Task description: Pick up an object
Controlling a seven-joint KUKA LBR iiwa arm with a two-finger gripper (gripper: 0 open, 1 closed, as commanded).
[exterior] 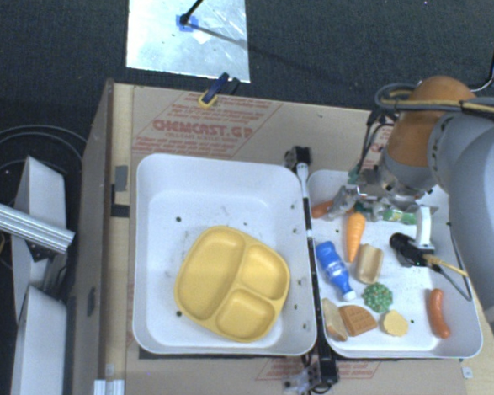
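The cardboard-covered surface (210,126) carries two white bins. Well left of the gripper (361,200), the left bin (156,228) holds one yellow divided plate (232,284). The right bin (461,338) holds one carrot (355,234) just below the gripper, one blue bottle (333,268) further down and one sausage (438,312) off to the right. We cannot tell whether the gripper is spread or closed. We judge the carrot the likeliest pick: centre over it, then descend straight.

Dark carpet floor (342,47), cardboard-topped bench (235,120), silver sheet (190,28).
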